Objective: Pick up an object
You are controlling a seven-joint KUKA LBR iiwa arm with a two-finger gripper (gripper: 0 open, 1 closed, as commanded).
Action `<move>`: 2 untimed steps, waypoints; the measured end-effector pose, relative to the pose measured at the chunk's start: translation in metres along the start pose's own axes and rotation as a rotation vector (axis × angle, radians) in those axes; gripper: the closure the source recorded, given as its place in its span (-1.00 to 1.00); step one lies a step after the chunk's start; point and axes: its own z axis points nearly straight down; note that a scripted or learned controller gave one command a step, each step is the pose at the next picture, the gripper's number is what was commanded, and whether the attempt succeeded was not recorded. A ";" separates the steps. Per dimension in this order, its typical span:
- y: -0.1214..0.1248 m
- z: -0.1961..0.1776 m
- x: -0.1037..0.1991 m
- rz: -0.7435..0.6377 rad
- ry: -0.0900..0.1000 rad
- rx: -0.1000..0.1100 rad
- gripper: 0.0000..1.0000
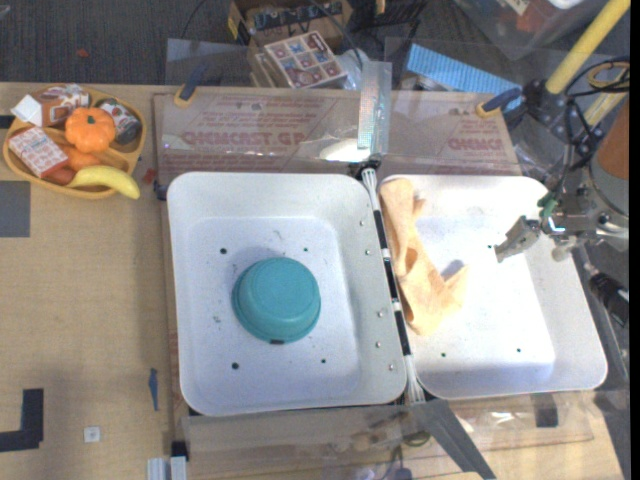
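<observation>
Robot gripper above the right bin, its fingers spread apart and holding nothing.
An orange cloth lies crumpled along that bin's left wall, long axis running far to near; a teal bowl sits upside down in the left bin.

— Left bin?
— I see a teal bowl, upside down, near its middle.
— Right bin?
— Orange cloth crumpled along its left wall. My gripper hangs over the right half, fingers spread, nothing between them, well apart from the cloth.
</observation>
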 end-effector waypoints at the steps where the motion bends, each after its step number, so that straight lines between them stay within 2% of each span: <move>1: -0.001 0.120 0.063 0.005 -0.001 -0.006 -1.00; 2: 0.010 0.127 0.074 -0.220 -0.004 -0.016 -1.00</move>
